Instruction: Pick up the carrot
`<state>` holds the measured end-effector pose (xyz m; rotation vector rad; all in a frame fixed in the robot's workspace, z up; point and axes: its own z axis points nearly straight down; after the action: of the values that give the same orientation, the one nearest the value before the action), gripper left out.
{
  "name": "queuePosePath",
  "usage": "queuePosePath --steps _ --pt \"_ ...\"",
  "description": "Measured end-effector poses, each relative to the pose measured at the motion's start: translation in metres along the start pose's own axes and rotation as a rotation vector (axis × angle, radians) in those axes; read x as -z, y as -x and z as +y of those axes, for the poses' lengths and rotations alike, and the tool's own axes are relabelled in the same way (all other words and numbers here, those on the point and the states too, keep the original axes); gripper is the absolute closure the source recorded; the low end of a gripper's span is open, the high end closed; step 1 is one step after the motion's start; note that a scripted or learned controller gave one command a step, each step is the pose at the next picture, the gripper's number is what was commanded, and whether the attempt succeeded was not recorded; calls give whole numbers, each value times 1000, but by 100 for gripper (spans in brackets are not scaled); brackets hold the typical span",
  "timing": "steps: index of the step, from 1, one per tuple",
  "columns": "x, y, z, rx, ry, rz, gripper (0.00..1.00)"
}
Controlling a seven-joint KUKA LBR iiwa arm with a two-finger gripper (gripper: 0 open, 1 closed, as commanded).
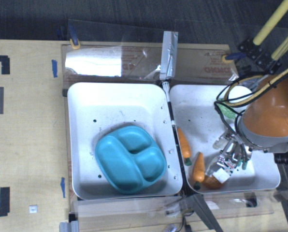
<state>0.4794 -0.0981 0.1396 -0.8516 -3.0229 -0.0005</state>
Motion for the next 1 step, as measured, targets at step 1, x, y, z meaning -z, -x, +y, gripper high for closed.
queuePosePath --steps 1 --pt "-37 6 13 -180 16 -18 0"
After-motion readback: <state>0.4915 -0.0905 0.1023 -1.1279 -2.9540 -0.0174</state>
